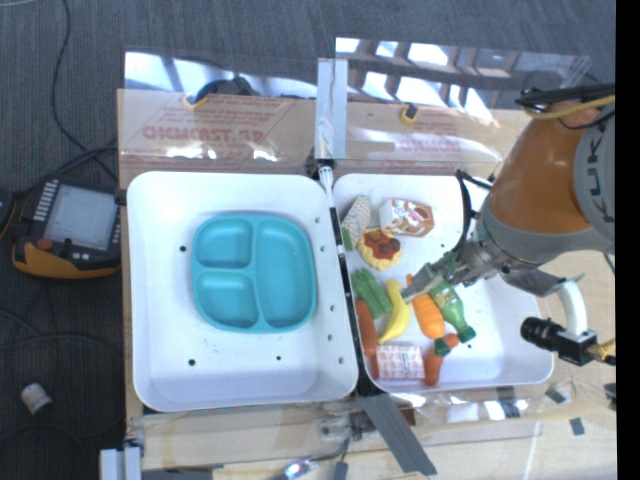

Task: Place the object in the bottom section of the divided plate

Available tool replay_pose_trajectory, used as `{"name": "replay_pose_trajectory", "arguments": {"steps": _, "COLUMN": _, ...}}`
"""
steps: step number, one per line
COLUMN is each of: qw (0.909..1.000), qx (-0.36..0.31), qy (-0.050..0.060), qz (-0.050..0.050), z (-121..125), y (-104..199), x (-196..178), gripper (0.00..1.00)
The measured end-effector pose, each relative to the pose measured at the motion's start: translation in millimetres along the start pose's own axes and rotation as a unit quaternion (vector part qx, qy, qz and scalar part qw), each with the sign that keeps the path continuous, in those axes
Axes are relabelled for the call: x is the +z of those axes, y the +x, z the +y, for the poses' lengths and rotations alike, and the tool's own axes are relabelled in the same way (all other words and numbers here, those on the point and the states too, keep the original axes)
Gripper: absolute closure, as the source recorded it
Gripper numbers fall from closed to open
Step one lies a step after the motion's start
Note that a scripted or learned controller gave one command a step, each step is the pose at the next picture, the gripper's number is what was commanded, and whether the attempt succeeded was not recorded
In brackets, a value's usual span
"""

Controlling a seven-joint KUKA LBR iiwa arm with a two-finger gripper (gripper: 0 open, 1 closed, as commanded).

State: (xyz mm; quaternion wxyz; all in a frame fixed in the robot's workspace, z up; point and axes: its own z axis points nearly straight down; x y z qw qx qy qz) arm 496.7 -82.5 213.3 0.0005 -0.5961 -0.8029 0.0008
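I have the gripper low over the right bin's toy food, by the banana and carrot; jaws I cannot tell. The plate waits left. Crowding may spoil the grasp.

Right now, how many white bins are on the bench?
2. The left bin holds the blue divided plate. The right bin holds the toy food, where the gripper reaches in.
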Motion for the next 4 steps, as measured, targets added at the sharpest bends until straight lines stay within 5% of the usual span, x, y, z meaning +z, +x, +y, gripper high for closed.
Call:
{"name": "replay_pose_trajectory", "arguments": {"steps": 1, "qw": 0.9986, "qx": -0.053, "qy": 0.001, "qz": 0.0, "z": 81.6, "y": 45.1, "x": 30.8, "gripper": 1.0}}
{"name": "replay_pose_trajectory", "arguments": {"steps": 2, "qw": 0.9994, "qx": 0.035, "qy": 0.001, "qz": -0.001, "z": 111.2, "y": 22.6, "x": 30.4, "gripper": 1.0}}
{"name": "replay_pose_trajectory", "arguments": {"steps": 3, "qw": 1.0, "qx": 0.006, "qy": 0.001, "qz": -0.001, "z": 123.8, "y": 81.4, "x": 30.4, "gripper": 1.0}}
{"name": "replay_pose_trajectory", "arguments": {"steps": 4, "qw": 1.0, "qx": 0.007, "qy": 0.001, "qz": -0.001, "z": 123.8, "y": 81.1, "x": 30.2, "gripper": 0.0}}
